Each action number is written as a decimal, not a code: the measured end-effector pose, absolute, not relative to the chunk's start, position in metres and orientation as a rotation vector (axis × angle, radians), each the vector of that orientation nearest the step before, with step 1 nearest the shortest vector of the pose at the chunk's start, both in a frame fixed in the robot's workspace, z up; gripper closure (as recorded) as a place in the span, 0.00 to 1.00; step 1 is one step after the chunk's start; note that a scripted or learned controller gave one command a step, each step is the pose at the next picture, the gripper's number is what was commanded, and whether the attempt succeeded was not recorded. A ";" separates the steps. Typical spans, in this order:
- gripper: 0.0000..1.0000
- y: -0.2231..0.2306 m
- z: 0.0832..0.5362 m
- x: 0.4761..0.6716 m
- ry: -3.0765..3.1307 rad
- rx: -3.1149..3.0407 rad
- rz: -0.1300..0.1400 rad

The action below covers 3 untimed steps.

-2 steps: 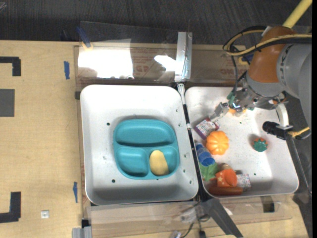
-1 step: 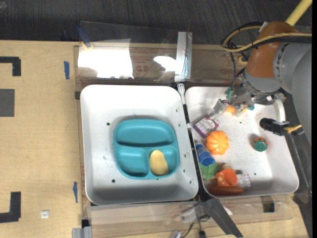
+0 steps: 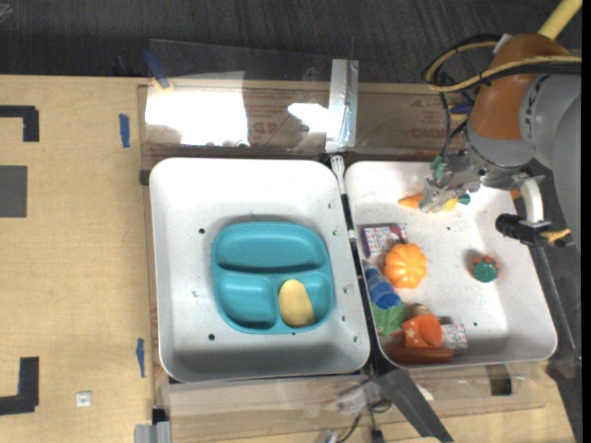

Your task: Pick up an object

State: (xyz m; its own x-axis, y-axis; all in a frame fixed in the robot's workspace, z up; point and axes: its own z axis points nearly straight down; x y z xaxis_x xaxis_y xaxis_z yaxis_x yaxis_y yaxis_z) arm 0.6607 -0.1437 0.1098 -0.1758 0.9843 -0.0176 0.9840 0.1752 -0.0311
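While a red-and-orange toy (image 3: 423, 332) and a small pumpkin (image 3: 405, 265) crowd the near side of the right bin (image 3: 517, 335), a yellow potato-like piece (image 3: 295, 302) sits in the teal divided tray (image 3: 263, 252) next door. Farther back, the gripper (image 3: 443, 192) hangs over an orange-and-yellow object (image 3: 416, 200) at the far wall — whether it pinches anything cannot be told — with a little green-and-red toy (image 3: 484, 268) lying apart.

the scene is brightly and evenly lit from above. strong glare burns out on the clear plastic sheet (image 3: 245, 113) behind the bins, where white patches hide the surface. the left bin (image 3: 185, 210) and right bin (image 3: 517, 312) are close to overexposed, their walls nearly featureless, with soft thin shadows along the rims. the teal tray (image 3: 268, 247) shows a mild sheen. overall sharpness is modest; small items look slightly soft, and the dark floor at top is grainy.
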 end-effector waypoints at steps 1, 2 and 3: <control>0.00 -0.137 0.108 0.658 -2.391 -1.994 0.059; 0.00 -0.124 0.097 0.651 -2.555 -1.816 0.048; 1.00 -0.124 0.109 0.654 -2.571 -1.820 0.040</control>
